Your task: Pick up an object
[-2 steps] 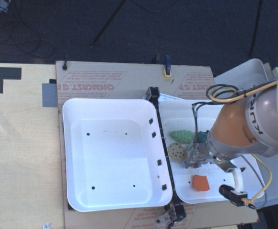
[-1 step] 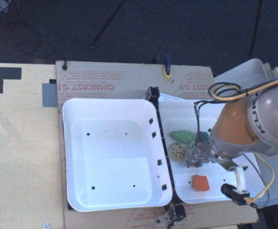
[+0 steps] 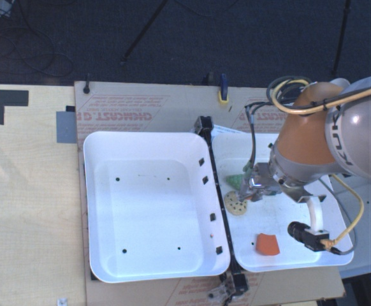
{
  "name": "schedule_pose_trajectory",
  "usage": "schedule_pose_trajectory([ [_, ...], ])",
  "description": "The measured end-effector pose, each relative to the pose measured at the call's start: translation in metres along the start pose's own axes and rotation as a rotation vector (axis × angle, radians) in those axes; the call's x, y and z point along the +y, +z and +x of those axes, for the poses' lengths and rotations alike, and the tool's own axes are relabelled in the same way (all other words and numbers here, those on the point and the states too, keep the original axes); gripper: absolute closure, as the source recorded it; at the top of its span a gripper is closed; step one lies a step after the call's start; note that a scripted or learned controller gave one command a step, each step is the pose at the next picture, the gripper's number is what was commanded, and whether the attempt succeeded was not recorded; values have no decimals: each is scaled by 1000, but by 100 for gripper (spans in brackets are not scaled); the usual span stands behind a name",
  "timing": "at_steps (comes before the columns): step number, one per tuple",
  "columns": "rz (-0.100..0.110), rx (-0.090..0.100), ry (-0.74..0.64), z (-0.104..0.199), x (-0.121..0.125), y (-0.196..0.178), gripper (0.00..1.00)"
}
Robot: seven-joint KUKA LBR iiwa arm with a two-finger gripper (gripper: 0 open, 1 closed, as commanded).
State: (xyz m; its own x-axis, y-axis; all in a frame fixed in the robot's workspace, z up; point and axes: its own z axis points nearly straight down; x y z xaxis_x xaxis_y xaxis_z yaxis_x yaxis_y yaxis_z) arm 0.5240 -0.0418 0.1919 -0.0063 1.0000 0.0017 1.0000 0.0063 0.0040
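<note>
While the arm (image 3: 319, 132) reaches in from the right, three small things lie in the right bin (image 3: 338, 260) and the left bin (image 3: 109, 260) sits beside it.

Counted out: one green piece (image 3: 236, 180), one tan perforated disc (image 3: 235, 204) just below it, one orange block (image 3: 268, 245) nearer the front edge, well apart from the other two. A black clip (image 3: 204, 125) sits where the bins meet at the back, and a blue clamp (image 3: 224, 88) stands on the board's far edge. The arm's bulk covers much of the right bin; the gripper (image 3: 254, 187) hangs low beside the green piece and disc, and I cannot tell how it is set.
</note>
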Motion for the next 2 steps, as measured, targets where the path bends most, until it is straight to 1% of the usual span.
schedule_pose_trajectory([
  [1,-11,-3,2,12,82,-112,100],
  [2,11,-1,5,43,22,-105,100],
])
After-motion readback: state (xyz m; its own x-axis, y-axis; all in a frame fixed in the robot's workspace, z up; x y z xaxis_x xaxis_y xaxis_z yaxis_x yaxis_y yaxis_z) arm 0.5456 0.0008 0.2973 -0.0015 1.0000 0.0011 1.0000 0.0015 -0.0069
